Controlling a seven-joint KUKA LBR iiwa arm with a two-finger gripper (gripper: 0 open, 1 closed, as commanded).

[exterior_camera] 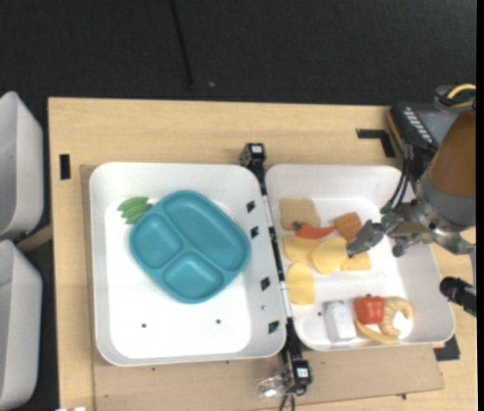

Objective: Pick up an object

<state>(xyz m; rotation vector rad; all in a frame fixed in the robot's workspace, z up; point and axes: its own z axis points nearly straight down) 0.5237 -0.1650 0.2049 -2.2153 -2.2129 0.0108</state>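
Two white bins are seen side by side on the bench [182, 131]. In the left bin [104, 315] a blue divided plate [190, 245] lies beside a green item [134, 205]. Over the right bin [421, 315], the claw [367, 239] is poised above yellow pieces [323, 255] and a red pepper [313, 229].

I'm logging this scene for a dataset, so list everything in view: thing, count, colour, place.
shallow white bins: 2, white, side by side on the bench.
wooden bench: 1, tan, under both bins.
blue divided plastic plate: 1, blue, left bin.
green leafy toy: 1, green, left bin, at the plate's far-left edge.
tan square pieces: 2, tan and orange-brown, right bin, far side.
red pepper-like toy: 1, red, between them.
yellow toy pieces: several, yellow, right bin middle.
grey block: 1, grey, right bin near edge.
red toy on pale ring: 1, red, beside the block.
gripper: 1, dark, over the right bin's middle.
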